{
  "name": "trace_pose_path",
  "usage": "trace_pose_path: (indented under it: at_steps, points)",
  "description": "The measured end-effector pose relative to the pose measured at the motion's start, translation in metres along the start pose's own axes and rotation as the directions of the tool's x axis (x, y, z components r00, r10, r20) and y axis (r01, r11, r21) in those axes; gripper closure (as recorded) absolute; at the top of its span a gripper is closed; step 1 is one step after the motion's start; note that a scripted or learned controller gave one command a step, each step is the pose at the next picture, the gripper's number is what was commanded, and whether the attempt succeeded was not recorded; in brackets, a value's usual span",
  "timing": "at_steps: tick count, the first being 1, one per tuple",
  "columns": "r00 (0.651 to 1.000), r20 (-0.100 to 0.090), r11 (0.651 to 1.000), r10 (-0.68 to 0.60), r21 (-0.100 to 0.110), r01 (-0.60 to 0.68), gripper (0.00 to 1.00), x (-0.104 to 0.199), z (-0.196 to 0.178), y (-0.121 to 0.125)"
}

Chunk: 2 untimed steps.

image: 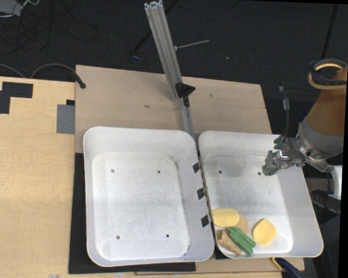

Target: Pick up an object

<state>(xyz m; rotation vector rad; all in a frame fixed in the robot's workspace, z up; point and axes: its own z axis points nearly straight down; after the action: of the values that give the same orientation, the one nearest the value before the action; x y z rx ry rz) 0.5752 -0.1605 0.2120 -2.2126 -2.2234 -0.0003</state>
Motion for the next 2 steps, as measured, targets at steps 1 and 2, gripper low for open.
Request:
trace_pose_path:
  at_steps: [1, 2]
  points:
    - [1.0, 0.0, 1.0, 0.0, 0.001, 0.0, 1.0, 0.061, -0.001, -0.003]
    - [1.0, 0.0, 1.0, 0.0, 0.001, 0.0, 1.0, 0.117, -0.009, -0.006]
